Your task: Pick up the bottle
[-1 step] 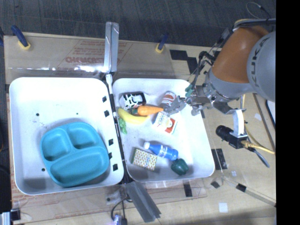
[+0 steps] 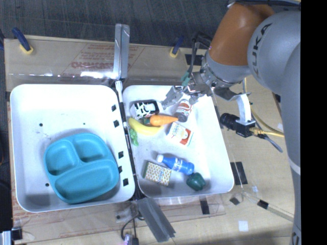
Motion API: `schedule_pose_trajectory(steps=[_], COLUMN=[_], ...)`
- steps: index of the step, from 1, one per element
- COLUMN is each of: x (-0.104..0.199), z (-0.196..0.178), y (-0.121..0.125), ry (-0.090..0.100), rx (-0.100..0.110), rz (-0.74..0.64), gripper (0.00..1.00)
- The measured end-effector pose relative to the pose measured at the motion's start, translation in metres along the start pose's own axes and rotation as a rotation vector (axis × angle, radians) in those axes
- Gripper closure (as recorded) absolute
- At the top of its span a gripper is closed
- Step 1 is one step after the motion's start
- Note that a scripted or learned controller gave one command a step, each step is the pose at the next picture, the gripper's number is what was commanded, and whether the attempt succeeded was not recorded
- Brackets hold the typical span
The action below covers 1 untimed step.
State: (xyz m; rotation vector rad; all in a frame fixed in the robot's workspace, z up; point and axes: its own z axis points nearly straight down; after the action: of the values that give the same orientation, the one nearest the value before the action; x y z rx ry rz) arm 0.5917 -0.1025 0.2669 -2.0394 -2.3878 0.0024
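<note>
A blue bottle [image 2: 177, 164] with a white cap lies on its side in the front part of the right bin [image 2: 217, 152], cap pointing left. My gripper [image 2: 181, 95] hangs over the back of that bin, well behind the bottle, with its fingers spread and nothing between them. Just under the fingertips sits a small container [image 2: 183, 109] with a red and white label and a dark end; I cannot tell whether the fingers touch it.
In the right bin are also a black-and-white item [image 2: 144, 107], a banana [image 2: 143, 127], a carrot [image 2: 163, 120], a small carton [image 2: 180, 133], a patterned box [image 2: 157, 173] and a dark green object [image 2: 195, 181]. The left bin [image 2: 30, 111] holds a blue divided plate [image 2: 82, 166].
</note>
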Motion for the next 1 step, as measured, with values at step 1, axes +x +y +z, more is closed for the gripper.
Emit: schedule_pose_trajectory(steps=[1], x=[-0.0273], z=[0.1259], y=[-0.0563], ry=[0.001], rx=[0.001], rz=[-0.241], gripper=[0.0])
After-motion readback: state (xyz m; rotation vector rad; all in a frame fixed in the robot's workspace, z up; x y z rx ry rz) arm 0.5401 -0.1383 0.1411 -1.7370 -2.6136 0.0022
